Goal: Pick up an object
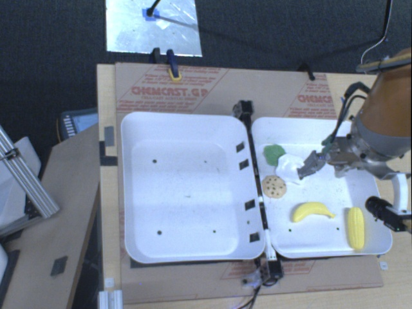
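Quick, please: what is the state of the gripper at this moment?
Gripper: cannot be told; it sits against the white object in the right bin.

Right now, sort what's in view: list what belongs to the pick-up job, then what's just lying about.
For the job: gripper, white crumpled object at its tip, green object, cookie, banana, corn cob, right bin.

Lying about: left bin, foil sheet, yellow clamp, cardboard.
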You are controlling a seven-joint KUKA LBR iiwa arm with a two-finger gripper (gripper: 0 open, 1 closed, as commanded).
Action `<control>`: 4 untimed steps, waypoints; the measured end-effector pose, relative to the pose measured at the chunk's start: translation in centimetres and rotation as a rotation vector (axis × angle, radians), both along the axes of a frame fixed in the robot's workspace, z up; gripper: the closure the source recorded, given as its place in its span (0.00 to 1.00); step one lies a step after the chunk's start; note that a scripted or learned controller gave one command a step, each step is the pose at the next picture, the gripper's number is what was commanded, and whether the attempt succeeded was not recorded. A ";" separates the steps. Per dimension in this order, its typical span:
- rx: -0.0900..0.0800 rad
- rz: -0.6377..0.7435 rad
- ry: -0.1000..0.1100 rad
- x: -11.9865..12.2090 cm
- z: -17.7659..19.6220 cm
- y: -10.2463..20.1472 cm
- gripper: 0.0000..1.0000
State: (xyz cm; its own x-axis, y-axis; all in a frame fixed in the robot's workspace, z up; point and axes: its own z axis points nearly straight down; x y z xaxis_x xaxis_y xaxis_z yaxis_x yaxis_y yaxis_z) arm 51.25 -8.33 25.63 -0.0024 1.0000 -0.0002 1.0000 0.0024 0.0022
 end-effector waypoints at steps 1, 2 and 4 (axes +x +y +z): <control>0.000 0.002 -0.003 0.1 1.1 0.0 1.00; 0.002 0.010 -0.012 4.3 10.2 7.6 1.00; 0.001 0.005 -0.015 3.5 20.6 11.8 1.00</control>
